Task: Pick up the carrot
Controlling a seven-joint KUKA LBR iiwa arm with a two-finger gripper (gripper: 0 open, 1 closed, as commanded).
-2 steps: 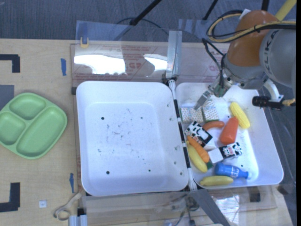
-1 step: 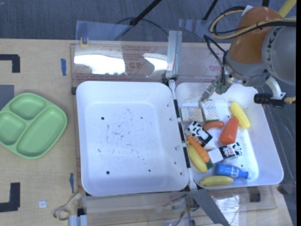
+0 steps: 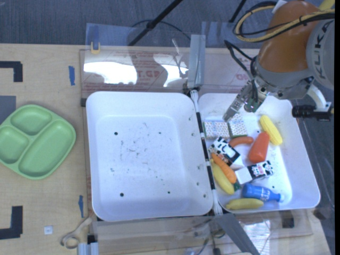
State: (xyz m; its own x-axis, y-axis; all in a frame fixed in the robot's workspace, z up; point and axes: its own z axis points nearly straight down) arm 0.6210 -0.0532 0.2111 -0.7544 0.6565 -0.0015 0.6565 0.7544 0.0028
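The arm's gripper [image 3: 240, 106], fingers slightly parted and empty, hovers up-left of the carrot [image 3: 259, 147], which lies in the right bin [image 3: 304, 163]. Approach step, seemingly; next comes shifting over it and descending.

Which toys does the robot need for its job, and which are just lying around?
For the job:
carrot
gripper
right bin

Just lying around:
corn cob
blue bottle
banana
green plate
left bin

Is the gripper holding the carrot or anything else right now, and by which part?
Nothing is held. The gripper hangs above the right bin's back area, nothing between its fingers; the carrot lies below, untouched.
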